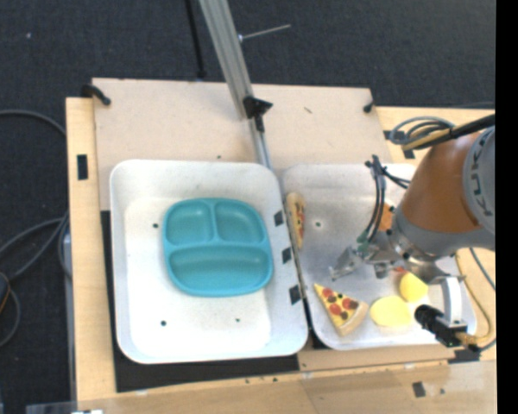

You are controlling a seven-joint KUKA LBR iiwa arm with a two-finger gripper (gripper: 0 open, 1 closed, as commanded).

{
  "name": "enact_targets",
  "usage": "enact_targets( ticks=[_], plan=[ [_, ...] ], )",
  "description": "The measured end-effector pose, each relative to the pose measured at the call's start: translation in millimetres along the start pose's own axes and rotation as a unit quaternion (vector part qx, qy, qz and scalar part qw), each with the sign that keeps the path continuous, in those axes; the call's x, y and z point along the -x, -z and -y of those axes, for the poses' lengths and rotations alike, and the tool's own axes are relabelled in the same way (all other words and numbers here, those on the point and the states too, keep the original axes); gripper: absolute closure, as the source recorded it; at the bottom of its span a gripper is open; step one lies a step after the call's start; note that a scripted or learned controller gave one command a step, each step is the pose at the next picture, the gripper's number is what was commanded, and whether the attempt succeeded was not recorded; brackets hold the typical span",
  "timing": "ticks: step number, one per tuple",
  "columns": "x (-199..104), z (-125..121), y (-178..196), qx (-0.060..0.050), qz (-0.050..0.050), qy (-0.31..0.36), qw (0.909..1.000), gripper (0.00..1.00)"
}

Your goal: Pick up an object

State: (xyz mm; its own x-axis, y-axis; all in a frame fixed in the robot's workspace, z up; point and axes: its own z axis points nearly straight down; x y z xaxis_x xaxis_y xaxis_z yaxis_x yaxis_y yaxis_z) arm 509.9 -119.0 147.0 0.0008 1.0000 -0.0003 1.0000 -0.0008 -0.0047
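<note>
Up front in the right bin [328, 188], a pizza slice [340, 306] and two yellow pieces [392, 312] are lying. Gripper [356, 262] is hovering just above them, can't tell if it's open. Teal tray [216, 247] is sitting in the left bin [138, 317].

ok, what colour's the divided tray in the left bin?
Teal-blue all over, no pattern: divided tray, in the camera view from above.

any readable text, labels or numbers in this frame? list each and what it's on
"KU": partial dark lettering on the grey arm housing, cut off at the view's edge.
Nothing readable on the teal divided plate, the pizza slice toy, or either white bin.
</note>
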Motion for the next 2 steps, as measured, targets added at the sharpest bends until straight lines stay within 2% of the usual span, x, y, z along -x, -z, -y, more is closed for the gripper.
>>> enact_targets(
  ticks=[1,2],
  plan=[
    [1.0,-0.3,-48.3,0.002,0.001,0.000,1.0000,0.00],
    [2.0,-1.9,-35.4,0.005,0.000,-0.003,1.0000,1.00]
  ],
)
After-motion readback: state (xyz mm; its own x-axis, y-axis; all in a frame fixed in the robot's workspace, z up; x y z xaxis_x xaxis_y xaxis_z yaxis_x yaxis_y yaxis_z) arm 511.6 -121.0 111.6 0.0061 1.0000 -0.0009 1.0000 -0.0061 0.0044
